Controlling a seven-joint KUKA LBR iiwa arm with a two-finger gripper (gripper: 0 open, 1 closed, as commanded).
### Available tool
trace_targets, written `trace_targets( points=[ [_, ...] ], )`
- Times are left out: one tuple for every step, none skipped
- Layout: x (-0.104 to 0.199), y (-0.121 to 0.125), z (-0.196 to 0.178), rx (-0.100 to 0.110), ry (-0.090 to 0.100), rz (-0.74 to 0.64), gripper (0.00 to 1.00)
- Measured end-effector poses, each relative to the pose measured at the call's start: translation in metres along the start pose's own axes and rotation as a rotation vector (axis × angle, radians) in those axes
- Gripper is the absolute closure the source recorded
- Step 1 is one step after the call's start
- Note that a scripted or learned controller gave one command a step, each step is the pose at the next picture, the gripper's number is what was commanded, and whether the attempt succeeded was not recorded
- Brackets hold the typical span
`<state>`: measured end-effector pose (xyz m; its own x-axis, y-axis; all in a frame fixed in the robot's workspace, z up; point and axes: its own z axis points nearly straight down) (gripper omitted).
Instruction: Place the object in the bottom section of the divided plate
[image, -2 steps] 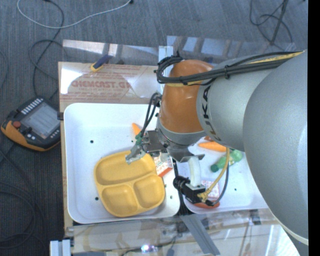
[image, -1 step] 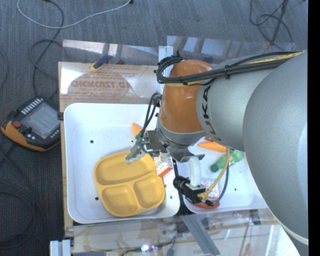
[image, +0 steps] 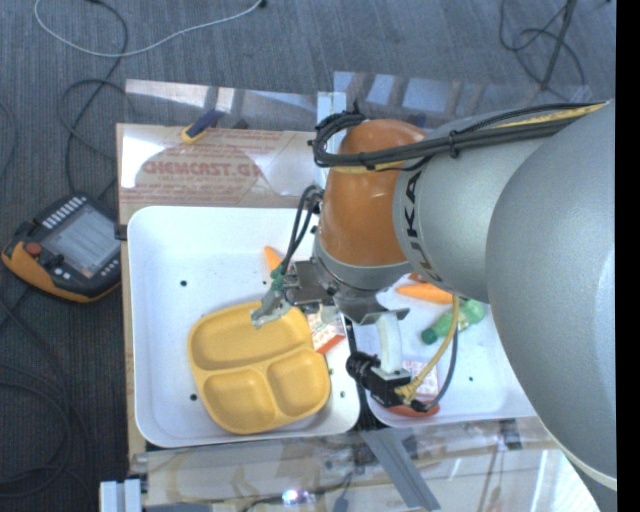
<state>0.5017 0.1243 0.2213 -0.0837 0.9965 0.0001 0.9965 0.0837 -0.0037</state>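
Observation:
A yellow divided plate (image: 258, 372) lies in the left bin (image: 160, 300), with one large section at the back and two smaller ones toward the front. My gripper (image: 270, 305) hangs over the plate's back right rim, mostly hidden under the orange wrist band. Behind the gripper, a small orange piece (image: 272, 258) lies on the bin floor. A red and white item (image: 326, 336) rests against the plate's right edge, beneath the arm. All plate sections that show hold nothing.
The right bin (image: 490, 390) holds an orange carrot (image: 426, 293), a green item (image: 450, 323) and a red-rimmed bowl (image: 400, 410), partly covered by the arm. A teach pendant (image: 65, 248) lies on the floor to the left.

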Motion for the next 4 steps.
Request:
trace_targets(
  points=[
    [0.006,-0.018,0.015,-0.001,-0.001,-0.298,0.00],
    [0.008,-0.017,0.007,0.000,0.002,-0.301,1.00],
    [-0.053,0.028,0.013,-0.002,-0.003,-0.319,1.00],
    [-0.031,-0.008,0.019,0.000,0.000,-0.262,1.00]
  ],
)
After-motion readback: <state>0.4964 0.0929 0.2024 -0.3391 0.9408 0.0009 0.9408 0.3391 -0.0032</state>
